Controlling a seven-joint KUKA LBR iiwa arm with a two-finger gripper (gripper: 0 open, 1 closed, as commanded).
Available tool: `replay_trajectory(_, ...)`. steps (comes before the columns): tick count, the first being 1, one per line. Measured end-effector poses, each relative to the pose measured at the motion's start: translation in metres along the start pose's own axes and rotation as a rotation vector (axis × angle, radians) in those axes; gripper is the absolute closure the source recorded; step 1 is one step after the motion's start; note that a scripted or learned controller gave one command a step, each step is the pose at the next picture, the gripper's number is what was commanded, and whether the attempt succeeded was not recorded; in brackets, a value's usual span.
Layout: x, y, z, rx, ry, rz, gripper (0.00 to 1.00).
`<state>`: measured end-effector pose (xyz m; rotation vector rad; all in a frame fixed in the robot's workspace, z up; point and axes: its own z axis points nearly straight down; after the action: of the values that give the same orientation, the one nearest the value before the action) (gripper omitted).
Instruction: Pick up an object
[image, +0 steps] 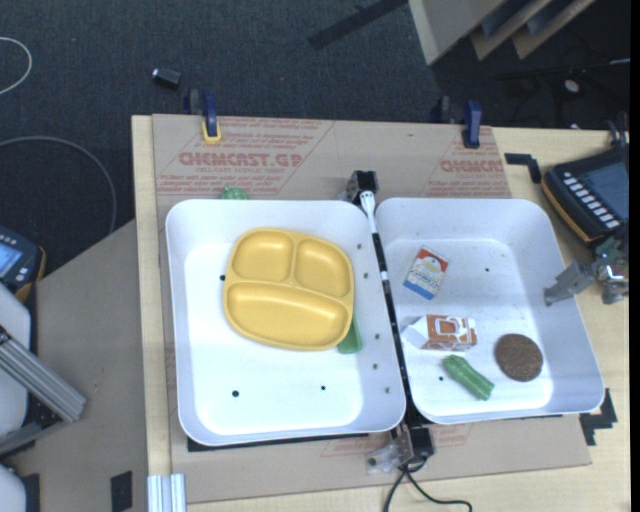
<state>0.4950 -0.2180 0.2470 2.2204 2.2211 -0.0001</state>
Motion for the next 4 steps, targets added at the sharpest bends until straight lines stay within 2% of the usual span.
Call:
replay_trajectory(1, 0.000, 0.001, -0.011, -0.004, -0.002, -0.001, 1.00)
replay_trajectory(2, 0.099, -0.016, 0.010, 0.005, 0.007, -0.009, 1.00)
replay_trajectory(3, 0.190, -0.005, 0.042, 0.007, 0.006, -0.010, 1.00)
replay_trajectory(4, 0.269, -0.016, 0.030, 0.000, 0.004, -0.010, 1.00)
